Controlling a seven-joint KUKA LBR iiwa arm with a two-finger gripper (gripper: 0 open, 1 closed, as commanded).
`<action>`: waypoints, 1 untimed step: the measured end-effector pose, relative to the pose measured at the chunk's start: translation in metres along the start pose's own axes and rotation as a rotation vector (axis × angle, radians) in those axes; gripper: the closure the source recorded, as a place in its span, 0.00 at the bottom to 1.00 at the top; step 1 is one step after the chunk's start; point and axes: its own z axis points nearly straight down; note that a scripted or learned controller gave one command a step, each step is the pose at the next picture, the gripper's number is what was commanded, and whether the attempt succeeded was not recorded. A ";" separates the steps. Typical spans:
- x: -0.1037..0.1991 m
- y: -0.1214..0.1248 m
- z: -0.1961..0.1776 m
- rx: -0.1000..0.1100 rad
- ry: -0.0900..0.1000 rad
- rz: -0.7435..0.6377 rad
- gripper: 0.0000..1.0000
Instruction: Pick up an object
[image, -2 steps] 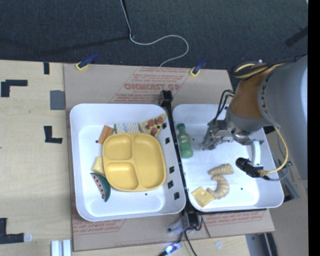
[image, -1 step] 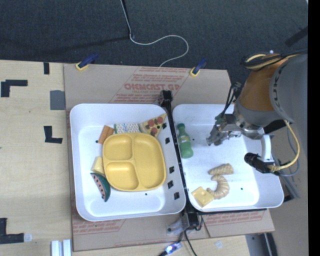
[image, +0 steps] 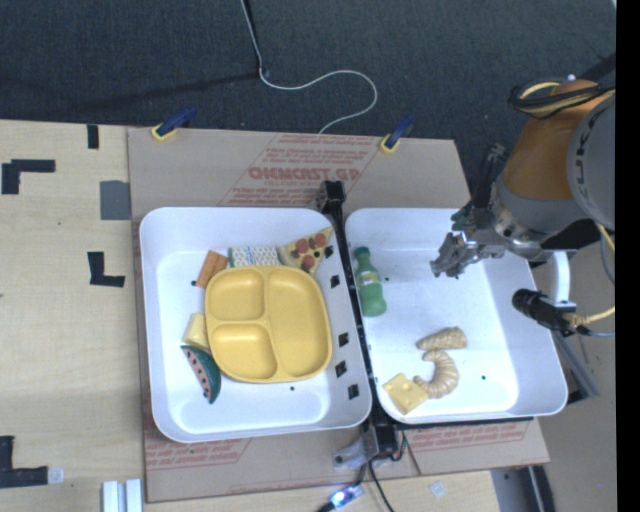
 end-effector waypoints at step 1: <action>0.001 0.001 -0.036 0.000 0.000 -0.001 1.00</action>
